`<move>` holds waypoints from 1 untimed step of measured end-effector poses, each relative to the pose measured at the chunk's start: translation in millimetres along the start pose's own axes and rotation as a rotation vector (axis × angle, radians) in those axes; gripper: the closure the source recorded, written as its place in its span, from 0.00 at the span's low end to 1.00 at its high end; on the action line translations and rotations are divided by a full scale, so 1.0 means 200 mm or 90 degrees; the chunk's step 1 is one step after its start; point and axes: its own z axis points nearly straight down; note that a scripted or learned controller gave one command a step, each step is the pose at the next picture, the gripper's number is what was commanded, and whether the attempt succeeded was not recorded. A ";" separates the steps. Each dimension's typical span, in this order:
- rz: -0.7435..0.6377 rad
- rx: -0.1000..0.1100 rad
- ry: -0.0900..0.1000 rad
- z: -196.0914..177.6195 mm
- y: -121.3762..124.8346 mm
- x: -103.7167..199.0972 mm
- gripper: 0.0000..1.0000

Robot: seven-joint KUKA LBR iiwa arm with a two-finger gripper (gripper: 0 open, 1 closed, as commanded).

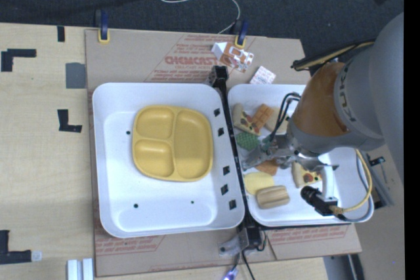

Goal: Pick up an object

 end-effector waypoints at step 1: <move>0.000 0.001 0.001 -0.05 0.00 0.00 1.00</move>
